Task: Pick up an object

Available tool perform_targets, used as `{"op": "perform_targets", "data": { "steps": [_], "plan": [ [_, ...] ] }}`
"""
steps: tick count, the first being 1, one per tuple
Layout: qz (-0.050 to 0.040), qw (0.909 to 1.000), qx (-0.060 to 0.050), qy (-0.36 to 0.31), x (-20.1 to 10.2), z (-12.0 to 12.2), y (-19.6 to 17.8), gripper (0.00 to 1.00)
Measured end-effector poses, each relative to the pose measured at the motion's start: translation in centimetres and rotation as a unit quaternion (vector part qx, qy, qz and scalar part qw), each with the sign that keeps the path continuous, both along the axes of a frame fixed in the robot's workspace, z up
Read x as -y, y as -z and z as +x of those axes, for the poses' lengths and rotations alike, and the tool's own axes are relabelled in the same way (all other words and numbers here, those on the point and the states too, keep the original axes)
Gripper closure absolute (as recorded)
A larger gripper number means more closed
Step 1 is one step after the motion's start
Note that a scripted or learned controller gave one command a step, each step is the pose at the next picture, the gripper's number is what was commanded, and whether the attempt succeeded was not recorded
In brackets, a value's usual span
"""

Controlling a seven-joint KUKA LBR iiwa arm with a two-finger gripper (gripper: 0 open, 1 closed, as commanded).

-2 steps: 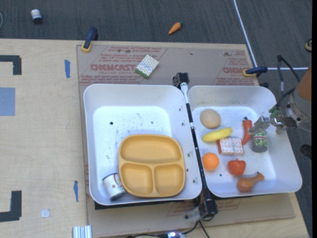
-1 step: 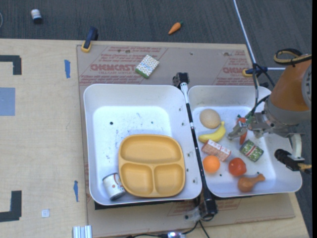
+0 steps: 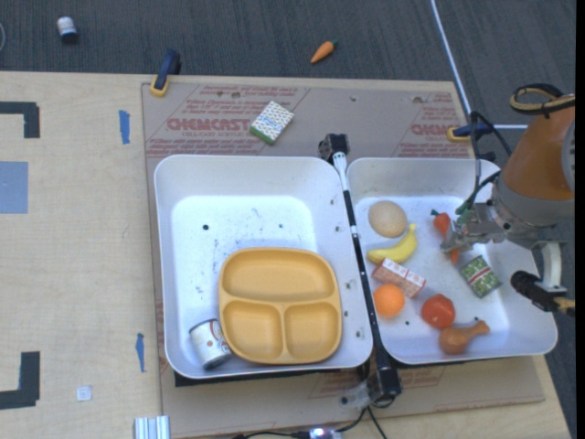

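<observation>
One end effector (image 3: pixel 460 233) – grip state unreadable | small red piece (image 3: pixel 441 219) just beside it – right bin (image 3: pixel 539 341)

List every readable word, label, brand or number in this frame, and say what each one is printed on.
"CHEMCAST": red print on the brown board under the bins, repeated; it starts again at the board's top right, cut off by the arm.
Small can, left bin: label too small to read.
Green packet, right bin: print blurred.
Small box, right bin: print blurred.
Green-white box on the board: unreadable.
</observation>
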State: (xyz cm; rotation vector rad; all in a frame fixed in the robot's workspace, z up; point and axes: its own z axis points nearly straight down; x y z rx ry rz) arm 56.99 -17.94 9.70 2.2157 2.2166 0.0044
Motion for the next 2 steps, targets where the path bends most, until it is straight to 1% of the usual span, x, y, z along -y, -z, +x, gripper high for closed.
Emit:
{"op": "perform_targets", "data": {
  "steps": [1, 2],
  "plan": [
    [0.0025, 1.0, -0.004, 0.001, -2.3, -9.1, -7.0, 1.0],
    [0.0014, 1.0, -0.002, -0.001, -8.2, -7.5, -8.3, 1.0]
  ]
}}
